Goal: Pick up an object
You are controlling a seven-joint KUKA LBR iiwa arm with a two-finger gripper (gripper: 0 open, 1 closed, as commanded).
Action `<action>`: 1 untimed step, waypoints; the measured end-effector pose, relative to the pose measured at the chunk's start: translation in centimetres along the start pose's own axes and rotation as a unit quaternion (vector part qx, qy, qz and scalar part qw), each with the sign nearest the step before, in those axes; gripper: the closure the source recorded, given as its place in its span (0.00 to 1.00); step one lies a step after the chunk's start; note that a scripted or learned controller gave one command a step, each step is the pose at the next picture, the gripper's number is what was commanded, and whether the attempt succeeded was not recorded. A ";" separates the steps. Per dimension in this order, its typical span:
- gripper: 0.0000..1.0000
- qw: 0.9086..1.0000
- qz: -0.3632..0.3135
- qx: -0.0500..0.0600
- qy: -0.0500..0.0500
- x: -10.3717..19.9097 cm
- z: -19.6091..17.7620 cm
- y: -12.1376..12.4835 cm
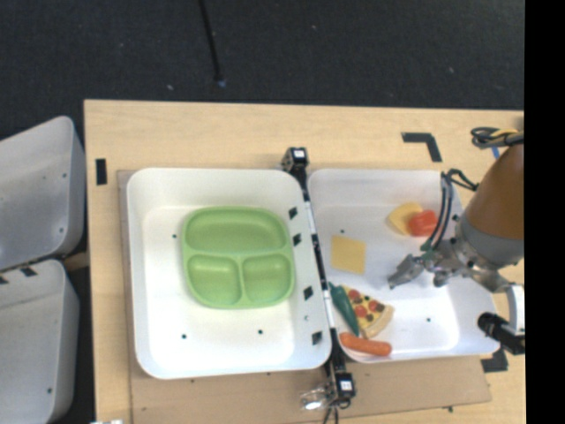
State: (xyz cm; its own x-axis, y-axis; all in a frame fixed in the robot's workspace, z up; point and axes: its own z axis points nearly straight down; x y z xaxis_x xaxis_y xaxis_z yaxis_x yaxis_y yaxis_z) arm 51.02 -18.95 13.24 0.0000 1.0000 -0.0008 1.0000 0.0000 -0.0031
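The right bin (380, 185) holds several toy foods. A yellow cheese square (348, 254) lies left of centre. A pizza slice (368, 312) sits near the front, with a green piece (342, 306) along its left side and an orange carrot (365, 346) in front of it. A yellow and red piece (413, 220) rests toward the back. My gripper (417, 273) hovers over the right part of this bin, right of the cheese and behind the pizza slice. Its fingers are spread open with nothing between them.
A green divided plate (238, 256) lies in the left bin (150, 325). The grey arm with its orange band (501, 203) comes in over the right bin's right wall. Black clips (295, 158) mark the divider between the bins.
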 end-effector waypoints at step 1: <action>0.00 1.000 0.001 0.000 0.000 -0.1 3.3 0.0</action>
State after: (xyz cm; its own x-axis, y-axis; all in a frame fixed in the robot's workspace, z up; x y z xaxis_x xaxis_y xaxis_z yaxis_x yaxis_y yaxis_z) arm 50.99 -19.06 9.91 0.0013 1.0000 -0.0011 1.0000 -0.0013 -0.0022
